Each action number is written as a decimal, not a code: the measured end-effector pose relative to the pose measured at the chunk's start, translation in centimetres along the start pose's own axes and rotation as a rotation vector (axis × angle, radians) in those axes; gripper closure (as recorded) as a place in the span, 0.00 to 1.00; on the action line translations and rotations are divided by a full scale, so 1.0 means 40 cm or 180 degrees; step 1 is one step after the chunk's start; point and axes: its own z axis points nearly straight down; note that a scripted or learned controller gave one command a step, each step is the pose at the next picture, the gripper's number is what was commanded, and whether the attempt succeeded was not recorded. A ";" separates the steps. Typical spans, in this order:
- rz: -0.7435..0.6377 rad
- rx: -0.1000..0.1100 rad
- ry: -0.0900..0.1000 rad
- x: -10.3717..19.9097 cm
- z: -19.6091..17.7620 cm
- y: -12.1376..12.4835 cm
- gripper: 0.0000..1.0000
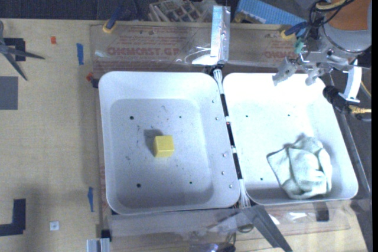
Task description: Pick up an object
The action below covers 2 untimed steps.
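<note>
A small yellow block (164,146) lies near the middle of the left bin (118,97). A crumpled white cloth (301,166) rests in the near right part of the right bin (260,103). My gripper (297,75) hangs high over the far edge of the right bin, well away from the cloth and far from the block. Its two fingers (283,74) are spread open with nothing between them.
A raised divider (229,133) runs between the two bins. A metal upright (220,38) stands behind the bins at the middle. Cables and boxes crowd the area beyond the bench's back edge.
</note>
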 end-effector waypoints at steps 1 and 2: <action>0.0563 -0.0008 0.0000 0.081 0.356 -0.036 0.00; 0.0576 -0.0014 0.0000 0.076 0.331 -0.035 1.00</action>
